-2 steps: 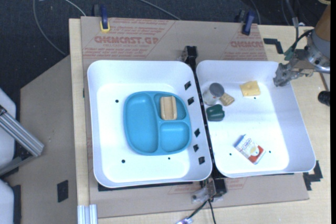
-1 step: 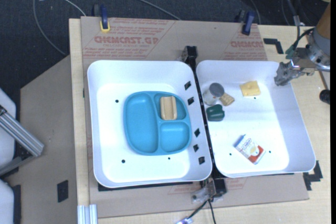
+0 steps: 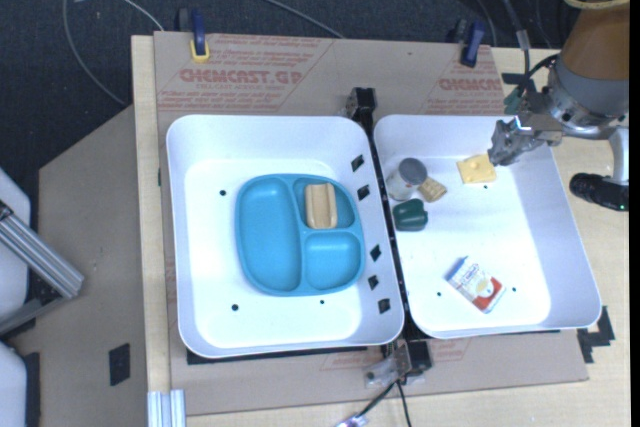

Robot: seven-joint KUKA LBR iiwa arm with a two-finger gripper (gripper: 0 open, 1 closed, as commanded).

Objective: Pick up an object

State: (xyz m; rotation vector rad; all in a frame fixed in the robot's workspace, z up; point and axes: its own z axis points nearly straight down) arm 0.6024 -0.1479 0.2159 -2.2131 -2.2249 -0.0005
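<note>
White plastic bins are sitting side by side on a brown board, the left bin (image 3: 200,215) in the middle of the frame and the right bin (image 3: 545,245) toward the right edge. A blue divided plate (image 3: 270,235) is lying in the left bin, with a tan block (image 3: 320,205) resting in its upper right compartment. In the right bin, a grey cup (image 3: 408,177) is standing near the upper left corner, a small tan piece (image 3: 433,189) is lying just beside it, and a dark green object (image 3: 409,215) is lying just below both. A yellow piece (image 3: 476,169) is lying in the upper middle of this bin, and a red and white packet (image 3: 474,283) is lying lower down, well apart from the rest. The gripper (image 3: 504,143) is hanging at the upper right of the frame, just beside the yellow piece on its right; whether its jaws are spread or pressed together cannot be told, and nothing is visibly between them. Two clamps, a blue and yellow clamp (image 3: 199,35) and a blue clamp (image 3: 471,41), are gripping the board's top edge.
</note>
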